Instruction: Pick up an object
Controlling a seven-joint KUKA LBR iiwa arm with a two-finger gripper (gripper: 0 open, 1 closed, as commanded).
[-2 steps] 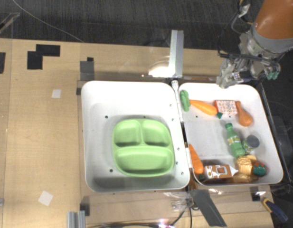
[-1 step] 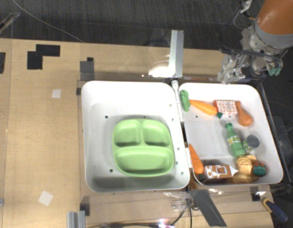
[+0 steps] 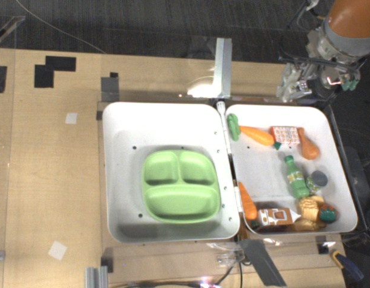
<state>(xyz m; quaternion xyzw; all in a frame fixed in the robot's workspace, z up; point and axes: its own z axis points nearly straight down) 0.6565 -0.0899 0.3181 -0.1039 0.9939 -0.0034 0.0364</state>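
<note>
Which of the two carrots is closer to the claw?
The carrot along the right bin's far wall, with green top at the divider, is closer to the claw. The other carrot lies near the front corner.

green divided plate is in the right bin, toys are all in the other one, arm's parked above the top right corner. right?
Not quite: the camera view shows the green plate in the left bin, not the right. The toys, such as the carrot and green bottle, lie in the right bin. The hand does sit above that bin's top edge, near the right corner.
</note>
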